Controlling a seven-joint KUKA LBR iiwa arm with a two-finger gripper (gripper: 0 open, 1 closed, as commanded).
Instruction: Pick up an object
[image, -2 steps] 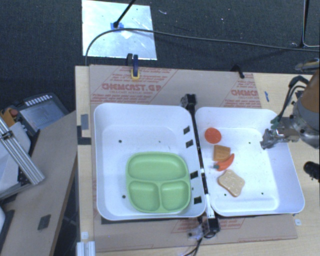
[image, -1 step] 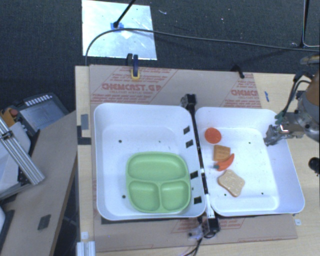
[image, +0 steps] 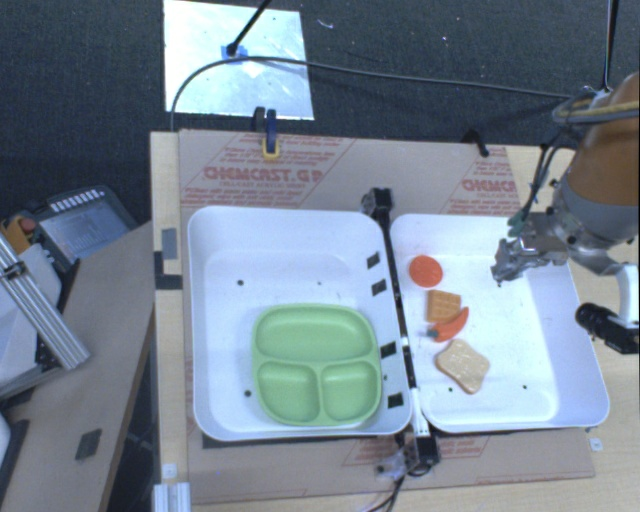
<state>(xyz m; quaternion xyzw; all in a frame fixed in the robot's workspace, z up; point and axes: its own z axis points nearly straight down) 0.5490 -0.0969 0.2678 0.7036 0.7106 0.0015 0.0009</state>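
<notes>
So my claw (image: 512, 262) hangs over the right bin (image: 560, 400), well apart from the orange disc (image: 426, 270), can't tell its state.

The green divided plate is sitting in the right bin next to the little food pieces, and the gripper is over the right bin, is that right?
Not quite. The camera view shows the green divided plate in the left bin, alone there. The little food pieces lie in the right bin, along its left side. The gripper is over the right bin, as you said.
</notes>
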